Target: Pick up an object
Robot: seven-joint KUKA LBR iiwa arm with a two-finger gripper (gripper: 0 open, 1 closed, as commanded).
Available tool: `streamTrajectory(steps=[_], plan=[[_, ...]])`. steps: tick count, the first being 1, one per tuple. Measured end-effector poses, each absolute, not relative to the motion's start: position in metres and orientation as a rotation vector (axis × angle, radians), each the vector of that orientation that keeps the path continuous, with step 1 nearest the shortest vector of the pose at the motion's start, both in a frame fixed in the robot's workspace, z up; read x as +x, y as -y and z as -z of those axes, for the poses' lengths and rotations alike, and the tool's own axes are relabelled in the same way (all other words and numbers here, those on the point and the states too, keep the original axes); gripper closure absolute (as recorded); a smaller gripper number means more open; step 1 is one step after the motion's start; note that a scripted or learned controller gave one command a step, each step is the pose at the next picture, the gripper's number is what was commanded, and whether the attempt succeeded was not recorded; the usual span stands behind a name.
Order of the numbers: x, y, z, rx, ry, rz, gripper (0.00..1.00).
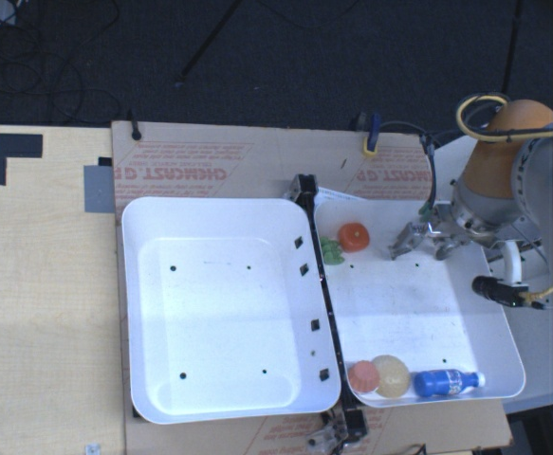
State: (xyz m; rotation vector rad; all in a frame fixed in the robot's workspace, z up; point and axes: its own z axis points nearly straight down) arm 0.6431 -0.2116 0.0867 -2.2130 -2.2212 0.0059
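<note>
Roughly, left to right:
Table (pixel 39 282): pale wood, with dark patches near its 10 o'clock corner.
Left bin (pixel 143 245): white and shallow, its right wall touching the right bin.
Right bin (pixel 485 311): white, holding all the objects.
Green piece (pixel 331 250): at 10 o'clock in the right bin, against the divider.
Red ball (pixel 354 236): just beside the green piece, toward 2 o'clock of it.
Pink ball (pixel 364 376): at 7 o'clock in the right bin, touching the cream ball (pixel 391 375).
Blue bottle (pixel 445 383): lying on its side at 5 o'clock, near the cream ball, cap toward 3 o'clock.
Gripper (pixel 423 240): at 1 o'clock over the right bin, well apart from the red ball.
Fingers: spread apart, nothing between them.
Arm (pixel 504 169): grey with an orange band, at 3 o'clock.
</note>
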Motion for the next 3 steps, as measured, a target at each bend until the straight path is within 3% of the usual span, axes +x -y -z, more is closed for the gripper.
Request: streamTrajectory(steps=[1,2,3], plan=[[0.643,0.211,-0.097,-2.212,2.222,-0.006,1.0],[0.646,0.205,-0.317,-2.229,2.233,0.011,1.0],[0.644,0.204,-0.306,-2.22,2.223,-0.002,0.0]])
